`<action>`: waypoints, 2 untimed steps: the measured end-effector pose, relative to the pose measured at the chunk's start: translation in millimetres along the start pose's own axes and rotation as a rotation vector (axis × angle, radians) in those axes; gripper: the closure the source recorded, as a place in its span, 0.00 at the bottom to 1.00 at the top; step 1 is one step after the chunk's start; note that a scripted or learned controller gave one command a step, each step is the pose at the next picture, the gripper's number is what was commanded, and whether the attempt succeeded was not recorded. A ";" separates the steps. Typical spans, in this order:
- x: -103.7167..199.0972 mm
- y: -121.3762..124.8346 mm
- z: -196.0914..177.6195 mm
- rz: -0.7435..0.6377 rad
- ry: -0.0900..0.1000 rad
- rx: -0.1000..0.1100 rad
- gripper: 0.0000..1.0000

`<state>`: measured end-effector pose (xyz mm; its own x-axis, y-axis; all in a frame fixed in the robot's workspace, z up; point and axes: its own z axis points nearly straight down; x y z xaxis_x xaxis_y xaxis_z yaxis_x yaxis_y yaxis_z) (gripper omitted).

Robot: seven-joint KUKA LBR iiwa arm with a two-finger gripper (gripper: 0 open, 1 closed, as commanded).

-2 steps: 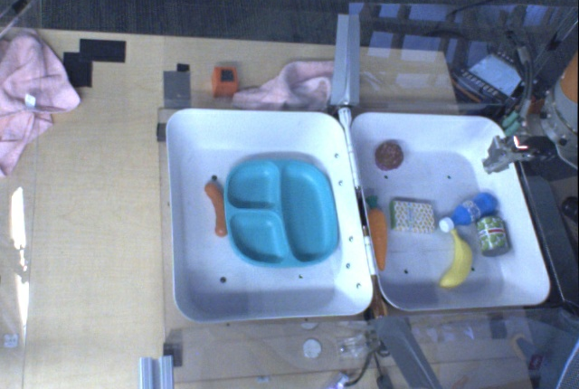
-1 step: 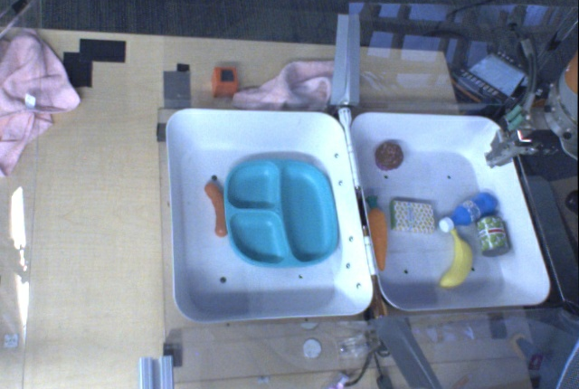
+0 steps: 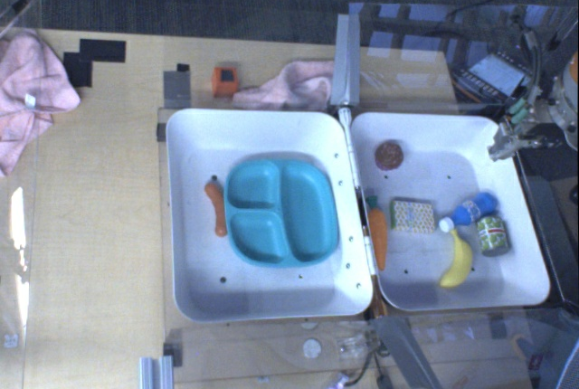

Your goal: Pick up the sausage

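The sausage (image 3: 217,207) is shown lying in open floor between the left bin's (image 3: 185,288) wall and the blue tray (image 3: 280,211); the gripper's (image 3: 505,146) closure cannot be told, and no label is legible.

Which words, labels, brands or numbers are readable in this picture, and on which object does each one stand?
None can be read.
green can: it has a label, too small and blurred.
blue bottle: no legible print.
speckled sponge: a pattern, no letters.
screen behind the right bin: too blurred.

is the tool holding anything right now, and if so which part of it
Nothing. The tool sits at the right bin's far right edge, and the sausage lies in the left bin beside the blue tray.
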<state>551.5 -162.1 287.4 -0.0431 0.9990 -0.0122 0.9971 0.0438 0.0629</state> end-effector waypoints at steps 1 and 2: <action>0.6 3.3 -12.3 -0.007 -0.002 -0.009 1.00; 1.2 6.5 -24.6 -0.015 -0.005 -0.019 1.00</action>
<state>556.3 -160.4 312.4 -0.0572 0.9982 -0.0182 0.9950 0.0585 0.0815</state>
